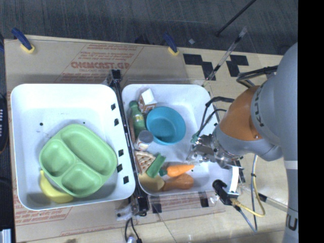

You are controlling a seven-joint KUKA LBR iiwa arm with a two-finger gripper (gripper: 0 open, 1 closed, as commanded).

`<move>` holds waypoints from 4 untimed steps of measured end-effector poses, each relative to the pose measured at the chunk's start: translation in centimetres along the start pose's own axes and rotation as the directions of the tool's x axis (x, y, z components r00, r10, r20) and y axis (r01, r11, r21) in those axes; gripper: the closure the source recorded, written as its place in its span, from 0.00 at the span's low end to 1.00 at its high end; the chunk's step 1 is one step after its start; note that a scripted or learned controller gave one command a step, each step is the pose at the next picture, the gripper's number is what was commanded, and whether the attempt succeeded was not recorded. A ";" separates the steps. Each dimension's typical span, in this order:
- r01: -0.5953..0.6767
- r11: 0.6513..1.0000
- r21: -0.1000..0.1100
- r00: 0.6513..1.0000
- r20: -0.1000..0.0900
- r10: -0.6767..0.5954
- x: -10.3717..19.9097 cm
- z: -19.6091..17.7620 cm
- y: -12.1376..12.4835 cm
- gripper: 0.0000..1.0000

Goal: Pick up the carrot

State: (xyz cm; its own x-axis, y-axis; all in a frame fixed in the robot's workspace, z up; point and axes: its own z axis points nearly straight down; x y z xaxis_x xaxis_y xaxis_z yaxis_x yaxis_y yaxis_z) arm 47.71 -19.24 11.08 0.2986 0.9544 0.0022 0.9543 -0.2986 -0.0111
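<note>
Where the right bin [195,96] meets its near wall, a brown roll [177,183] lies beside a yellow piece [150,183]. The carrot [178,170] lies just behind the roll and touches it, orange, on its side, with its tip pointing right. A green stick [156,165] leans at its left end, next to a waffle-like piece [144,159]. The gripper [201,149] hangs just beyond the carrot's right end, above the bin floor, and nothing is seen in its grasp. Whether it is spread or closed cannot be told from this angle. Its orange band [238,118] sits further right. In the left bin [20,105], a yellow object [52,192] pokes out from under a green divided plate [78,158]. Further back in the right bin stand a small can [145,136], a blue bowl [165,125], a green bottle [136,116] and a carton [148,98]. Farthest off, two blue clamps [23,40] grip the cardboard [96,62].
</note>
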 end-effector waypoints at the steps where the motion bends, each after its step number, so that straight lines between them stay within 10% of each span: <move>1: 0.000 1.000 0.000 1.000 0.000 0.000 0.0 0.0 0.0 0.00; 2: 0.476 0.879 -0.005 0.879 0.004 -0.476 8.6 2.0 -2.7 0.00; 3: 0.483 0.876 0.001 0.876 0.002 -0.483 8.5 1.1 -2.7 1.00; 4: 0.231 0.973 -0.005 0.973 0.004 -0.231 11.1 -8.1 -3.6 1.00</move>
State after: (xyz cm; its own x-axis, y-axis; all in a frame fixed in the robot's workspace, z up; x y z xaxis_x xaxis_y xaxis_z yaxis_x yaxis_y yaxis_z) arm 47.70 -7.61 19.20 0.0698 0.9976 0.0006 0.9975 -0.0698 -0.0050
